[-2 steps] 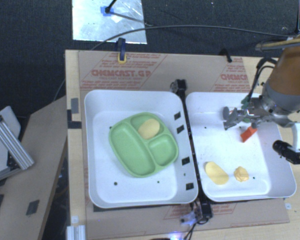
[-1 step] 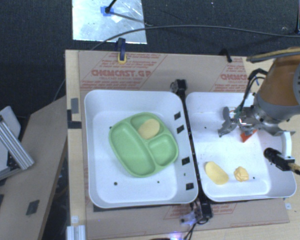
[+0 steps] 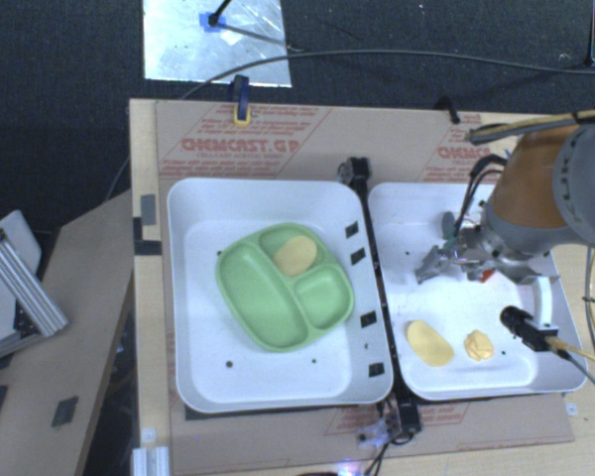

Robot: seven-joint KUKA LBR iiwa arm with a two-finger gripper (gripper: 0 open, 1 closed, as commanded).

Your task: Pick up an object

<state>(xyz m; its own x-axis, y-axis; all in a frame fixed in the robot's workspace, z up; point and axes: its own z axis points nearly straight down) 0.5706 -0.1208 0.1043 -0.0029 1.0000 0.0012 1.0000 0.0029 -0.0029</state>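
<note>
The tool point(image 3: 438, 263) hovers empty, fingers spread, in the right white bin point(image 3: 397, 216); next, descend onto the flat yellow oval piece point(image 3: 429, 343).

Floor: dark carpet point(image 3: 59, 67), upper frame.
Foil sheet point(image 3: 213, 28): shiny, top centre.
Tabletop point(image 3: 278, 132): brown board, red lettering.
Cable point(image 3: 397, 58): across the carpet.

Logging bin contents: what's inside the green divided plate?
One pale yellow piece lies in the green divided plate's upper compartment; the other two compartments look bare. Whatever is under the plate in the left bin is covered.
</note>
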